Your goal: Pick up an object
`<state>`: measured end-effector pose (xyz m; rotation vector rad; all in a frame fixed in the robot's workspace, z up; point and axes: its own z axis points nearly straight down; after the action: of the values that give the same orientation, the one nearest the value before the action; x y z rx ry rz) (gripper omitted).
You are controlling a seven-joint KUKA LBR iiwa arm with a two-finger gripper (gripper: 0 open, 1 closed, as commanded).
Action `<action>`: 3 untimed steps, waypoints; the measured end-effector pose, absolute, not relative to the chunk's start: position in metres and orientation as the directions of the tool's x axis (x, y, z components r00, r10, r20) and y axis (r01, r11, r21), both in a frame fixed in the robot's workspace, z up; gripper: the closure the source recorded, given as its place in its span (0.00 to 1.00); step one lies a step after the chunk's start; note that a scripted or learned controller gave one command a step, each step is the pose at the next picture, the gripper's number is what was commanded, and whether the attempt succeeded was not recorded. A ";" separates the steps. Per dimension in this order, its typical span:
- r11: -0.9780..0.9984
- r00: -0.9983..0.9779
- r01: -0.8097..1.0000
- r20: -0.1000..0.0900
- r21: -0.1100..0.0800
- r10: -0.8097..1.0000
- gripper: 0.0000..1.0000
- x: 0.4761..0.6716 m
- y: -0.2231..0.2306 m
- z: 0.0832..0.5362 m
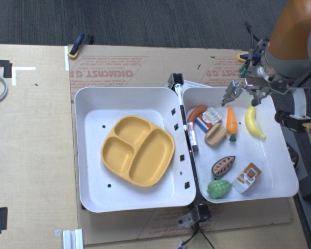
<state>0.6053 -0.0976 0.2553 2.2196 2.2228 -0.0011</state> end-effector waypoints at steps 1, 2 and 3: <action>-0.035 0.035 0.999 -0.001 0.004 0.999 0.00 0.631 -0.093 0.095; -0.038 0.038 0.999 -0.001 0.007 0.999 1.00 0.632 -0.094 0.106; -0.016 0.016 1.000 -0.001 0.000 1.000 1.00 0.633 -0.027 0.293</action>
<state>0.6334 -0.0274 0.2928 2.2384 2.2025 -0.0012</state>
